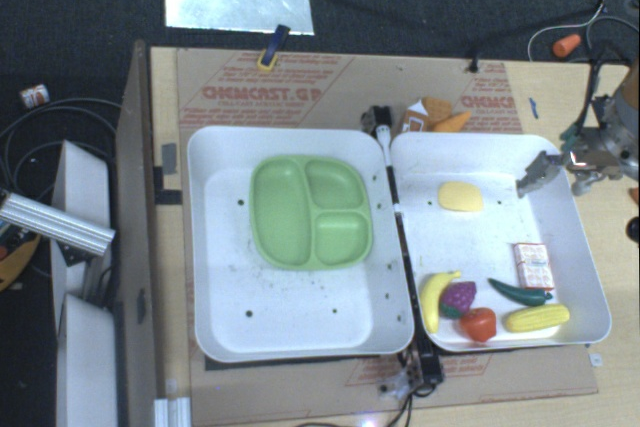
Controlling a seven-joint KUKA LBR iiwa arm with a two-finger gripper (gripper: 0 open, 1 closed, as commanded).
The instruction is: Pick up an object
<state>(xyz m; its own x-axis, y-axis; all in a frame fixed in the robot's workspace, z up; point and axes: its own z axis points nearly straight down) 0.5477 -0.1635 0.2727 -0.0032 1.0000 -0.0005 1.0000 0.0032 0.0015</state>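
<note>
In the right bin (560, 215) we see open floor across the middle, between the pale yellow piece (461, 196) near the back and the crowd along the front wall: banana (434, 298), purple grapes (459, 295), red tomato (479, 323), corn (536, 318), green pepper (519, 292) and a small carton (532, 265) (closely packed, some touching). The left bin (225, 315) has the green divided plate (310, 213) filling its centre, leaving room along the front and left.

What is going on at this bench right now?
A robot arm reaches in from the right, its gripper over the right bin's far edge, holding nothing. That bin has a pale yellow piece, a banana, grapes, a tomato, a corn cob, a green pepper and a small box. The left bin holds a green divided plate.
</note>
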